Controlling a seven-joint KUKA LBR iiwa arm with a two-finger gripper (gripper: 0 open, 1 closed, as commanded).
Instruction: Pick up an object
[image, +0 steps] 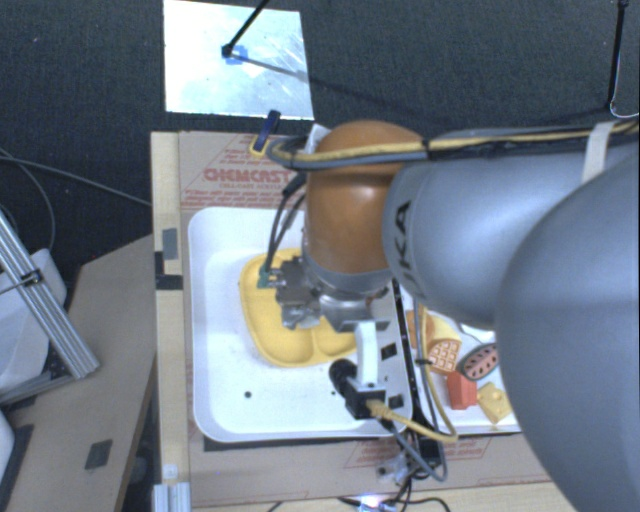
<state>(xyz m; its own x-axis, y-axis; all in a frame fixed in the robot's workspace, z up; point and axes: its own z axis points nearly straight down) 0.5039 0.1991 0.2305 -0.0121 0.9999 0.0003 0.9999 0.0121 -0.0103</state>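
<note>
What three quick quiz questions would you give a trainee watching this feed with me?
1. True or false: the large yellow object lies in the bin on the view's left, partly under the arm.
2. Which item lies near the red block in the bin on the view's right? A) a waffle-shaped toy B) a blue cup C) a green ball
3. Fill in: the band above the arm's wrist is ___.

Key: 1 true; 2 A; 3 orange.
</note>
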